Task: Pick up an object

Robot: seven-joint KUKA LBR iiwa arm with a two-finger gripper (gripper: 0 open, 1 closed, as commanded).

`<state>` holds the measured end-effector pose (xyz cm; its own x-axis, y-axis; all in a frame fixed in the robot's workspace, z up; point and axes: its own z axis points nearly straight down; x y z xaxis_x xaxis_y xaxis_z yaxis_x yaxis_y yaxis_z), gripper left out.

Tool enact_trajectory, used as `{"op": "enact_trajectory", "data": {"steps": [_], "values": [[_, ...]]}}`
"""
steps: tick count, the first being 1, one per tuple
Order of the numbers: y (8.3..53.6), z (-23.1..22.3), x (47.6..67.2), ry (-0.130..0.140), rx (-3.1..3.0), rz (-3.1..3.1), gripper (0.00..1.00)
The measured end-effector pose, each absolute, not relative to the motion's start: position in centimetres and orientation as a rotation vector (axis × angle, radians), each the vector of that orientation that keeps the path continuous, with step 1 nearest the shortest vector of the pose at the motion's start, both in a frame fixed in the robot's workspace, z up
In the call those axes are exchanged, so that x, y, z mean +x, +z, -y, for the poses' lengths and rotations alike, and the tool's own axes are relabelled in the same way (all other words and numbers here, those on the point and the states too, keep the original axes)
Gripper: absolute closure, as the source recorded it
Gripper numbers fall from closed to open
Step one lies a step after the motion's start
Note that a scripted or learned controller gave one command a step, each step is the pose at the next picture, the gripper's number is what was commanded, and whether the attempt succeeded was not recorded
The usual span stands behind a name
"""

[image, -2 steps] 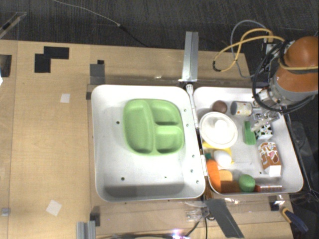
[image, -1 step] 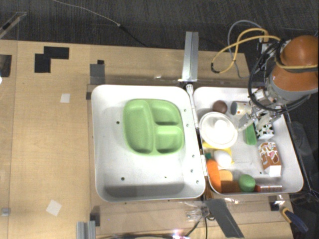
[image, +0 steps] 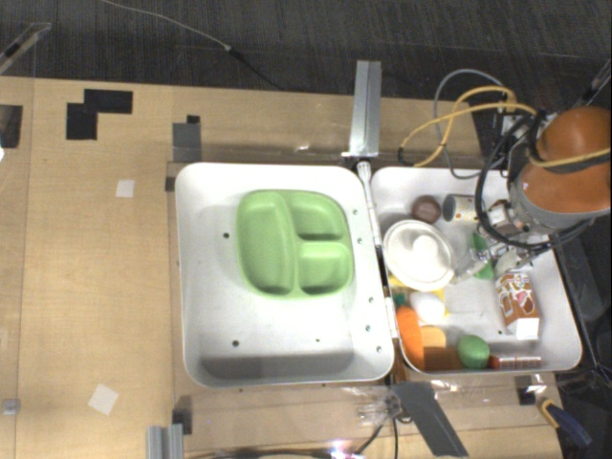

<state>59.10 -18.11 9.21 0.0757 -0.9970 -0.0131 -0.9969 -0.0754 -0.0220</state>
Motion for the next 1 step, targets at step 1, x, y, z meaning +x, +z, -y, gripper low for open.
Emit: {"op": "enact_trajectory", "data": {"steps": [1], "values": [[9.16, 18.02, 56.20, -0.010, -2.546, -1.803, 0.00]]}}
